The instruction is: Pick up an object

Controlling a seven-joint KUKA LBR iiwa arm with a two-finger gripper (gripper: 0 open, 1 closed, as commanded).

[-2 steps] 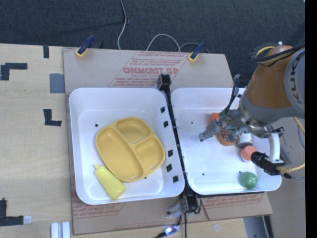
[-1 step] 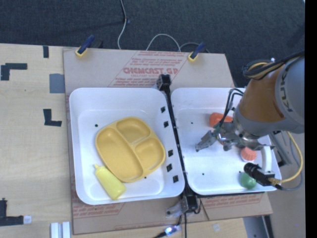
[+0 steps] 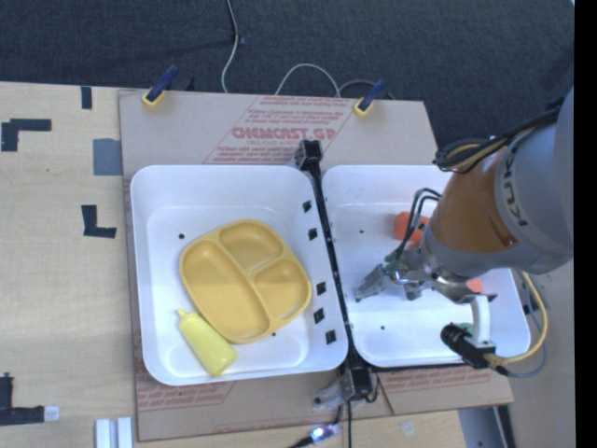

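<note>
1. Left bin (image 3: 154, 250): a yellow divided plate (image 3: 244, 278) lies flat, with a yellow squeeze bottle (image 3: 207, 342) touching its lower edge.
2. Right bin (image 3: 373, 339): an orange object (image 3: 407, 224) sits near the far wall, partly hidden by the arm.
3. To grasp well, I'd centre over that object before descending.
4. The hand (image 3: 373, 283) hangs low over the bin floor, fingers spread, holding nothing.

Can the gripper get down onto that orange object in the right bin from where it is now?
Probably yes. The gripper hangs over the right bin, and the orange object lies just beside the wrist, partly hidden by a cable, with nothing else crowding it.
</note>
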